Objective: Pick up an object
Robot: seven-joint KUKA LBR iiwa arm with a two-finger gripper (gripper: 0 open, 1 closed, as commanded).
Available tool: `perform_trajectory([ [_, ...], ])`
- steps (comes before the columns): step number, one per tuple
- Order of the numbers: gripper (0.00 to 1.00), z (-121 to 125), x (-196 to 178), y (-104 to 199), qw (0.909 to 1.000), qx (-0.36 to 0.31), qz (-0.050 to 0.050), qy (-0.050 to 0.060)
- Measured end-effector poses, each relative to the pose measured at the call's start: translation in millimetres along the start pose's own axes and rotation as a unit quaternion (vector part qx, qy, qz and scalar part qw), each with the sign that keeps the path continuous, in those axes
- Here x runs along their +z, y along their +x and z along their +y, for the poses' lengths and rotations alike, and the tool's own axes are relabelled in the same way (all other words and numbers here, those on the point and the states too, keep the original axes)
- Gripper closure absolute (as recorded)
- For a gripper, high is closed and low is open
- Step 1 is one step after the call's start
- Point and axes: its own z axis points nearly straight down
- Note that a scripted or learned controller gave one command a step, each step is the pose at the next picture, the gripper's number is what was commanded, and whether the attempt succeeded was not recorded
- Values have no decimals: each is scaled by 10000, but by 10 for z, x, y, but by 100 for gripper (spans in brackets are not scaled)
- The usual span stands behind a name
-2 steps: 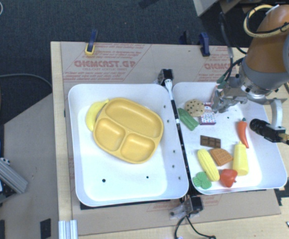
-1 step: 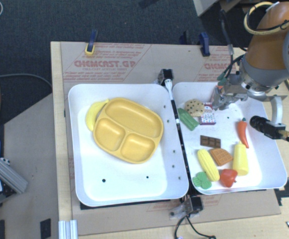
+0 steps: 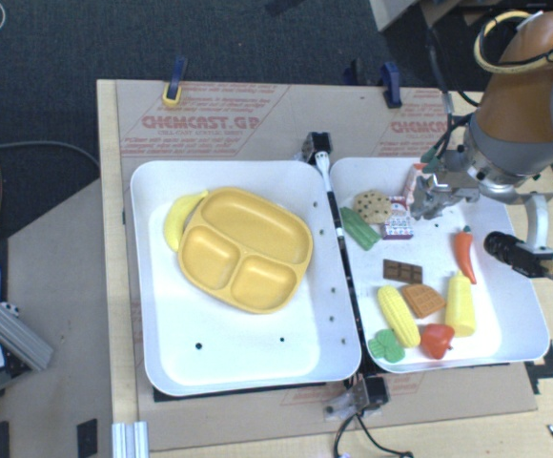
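Note:
My gripper hangs over the far part of the right bin, just right of a small pink and white box. A round cookie and a green vegetable lie left of the box. Nearer the front lie a chocolate bar, an orange carrot, a corn cob, a waffle, a yellow piece, a red piece and a green piece. No object shows inside the gripper.
The left bin holds a yellow divided plate with a yellow banana tucked at its left edge. A black divider rail runs between the bins. The arm's grey and orange wrist rises at the right.

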Motion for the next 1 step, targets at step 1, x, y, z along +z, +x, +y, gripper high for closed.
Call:
perform_trajectory([
  [1,100,105,71,7,10000,-7,-7,-14],
])
